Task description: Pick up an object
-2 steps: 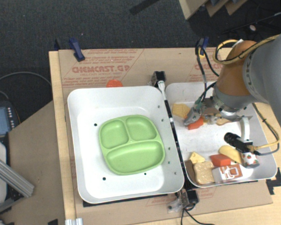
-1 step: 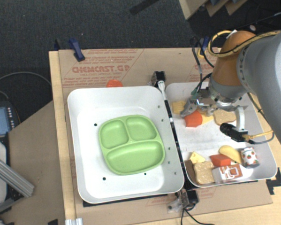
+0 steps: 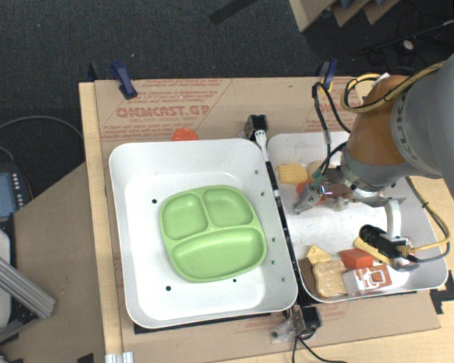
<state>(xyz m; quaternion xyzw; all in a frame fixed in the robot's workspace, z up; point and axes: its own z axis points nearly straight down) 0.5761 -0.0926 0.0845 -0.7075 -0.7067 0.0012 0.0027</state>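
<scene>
Grey metal fingers [image 3: 302,203] reach low into the right bin [image 3: 422,280], tips near its left wall; whether they are apart or together I cannot tell. Just above them lies a tan block [image 3: 291,173]. Nearer the front edge sit a yellow wedge [image 3: 316,253], a tan biscuit-like piece [image 3: 329,277] and an orange-and-white carton [image 3: 366,273]. A green 3-compartment plate [image 3: 212,233] lies in the left bin [image 3: 142,295] on the bench [image 3: 100,221].

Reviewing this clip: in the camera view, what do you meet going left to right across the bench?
Left white bin → green divided plate → right white bin → arm's orange band.
</scene>
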